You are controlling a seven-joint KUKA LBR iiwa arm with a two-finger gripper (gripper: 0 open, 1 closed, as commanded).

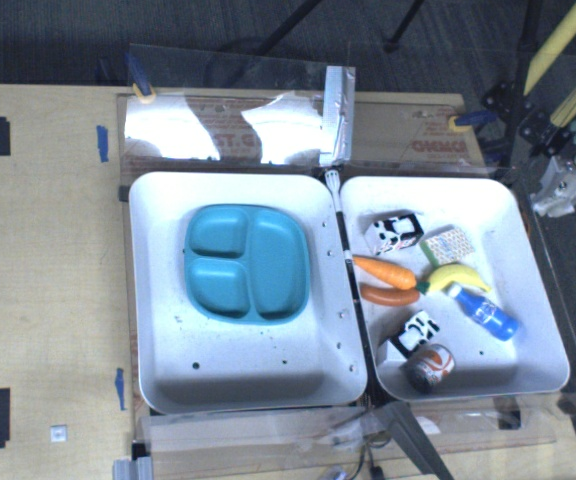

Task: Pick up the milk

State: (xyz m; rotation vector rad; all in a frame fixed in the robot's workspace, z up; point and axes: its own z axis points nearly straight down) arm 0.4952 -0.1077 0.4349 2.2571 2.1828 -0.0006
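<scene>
The right bin (538, 268) holds a crowded cluster. An orange carrot (383, 269) lies across the bin's left-hand middle, with a brownish sausage (388, 294) just below and roughly parallel to it. To their right a yellow banana (456, 276) touches a blue bottle (484, 312) with a white cap, which lies on its side pointing toward the bin's lower right. A small pale speckled block (448, 240) sits just above the banana. Near the bin's front wall a dark can (429, 366) with a reddish label lies against a second black-and-white patched box (415, 332).

The left bin (158, 268) holds 1 blue divided plate (246, 263) with 3 compartments, well apart from everything else.

The milk (396, 232) is a small white carton with black cow patches, in the upper left part of the right bin. It sits just above the carrot and to the left of the speckled block, and nothing covers its top. It looks much like the patched box near the can.

The gripper (560, 186) hangs at the far right, outside the right bin's upper corner and well apart from the milk. I cannot tell whether it is wide or narrow.
</scene>
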